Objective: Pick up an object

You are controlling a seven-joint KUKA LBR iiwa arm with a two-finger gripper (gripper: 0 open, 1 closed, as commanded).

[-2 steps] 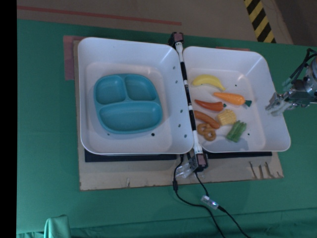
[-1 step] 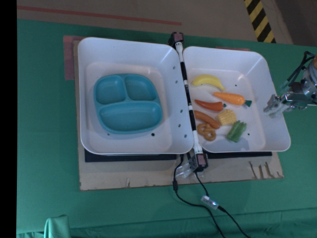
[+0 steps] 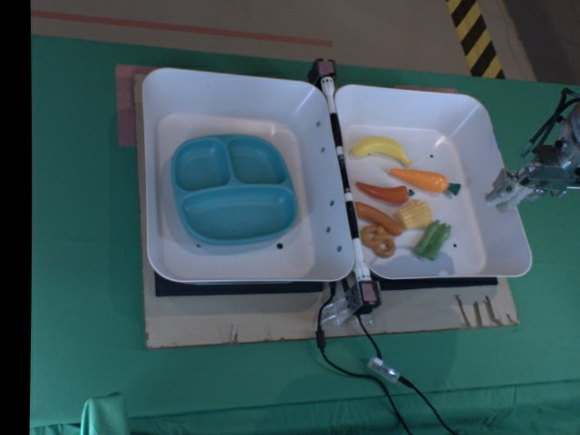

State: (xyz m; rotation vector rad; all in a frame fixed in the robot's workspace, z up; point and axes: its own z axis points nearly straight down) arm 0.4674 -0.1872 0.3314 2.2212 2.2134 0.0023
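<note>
Nearest the camera there's a cable (image 3: 362, 356) trailing across the green cloth (image 3: 82, 315) off the front edge of the cardboard sheet (image 3: 227, 320) that the two bins sit on. Moving back, the left bin (image 3: 154, 152) holds just a blue divided plate (image 3: 234, 188), three compartments, nothing in them. The right bin (image 3: 485, 152) is where all the pickable stuff is: toy food clustered toward its left half. Closest row is a pretzel (image 3: 378, 240) and a green veggie piece (image 3: 433, 239) that looks like beans or okra, can't say which. Just behind those, a sausage (image 3: 377, 217) touching or nearly touching a chunk of corn (image 3: 416, 213), then a red chili pepper (image 3: 384, 191), then a carrot (image 3: 424, 180), and farthest back a banana (image 3: 380, 147). The gripper (image 3: 504, 195) hangs over the right rim of that bin, well apart from every toy, and there's nothing between its fingers that I can make out. Honestly too small and blurry to tell whether the tool is spread or closed, so I won't guess. Progress-wise I'd call this basically square one: nothing lifted, everything lying in the bin, and the whole approach, descent and grab are left to do.
</note>
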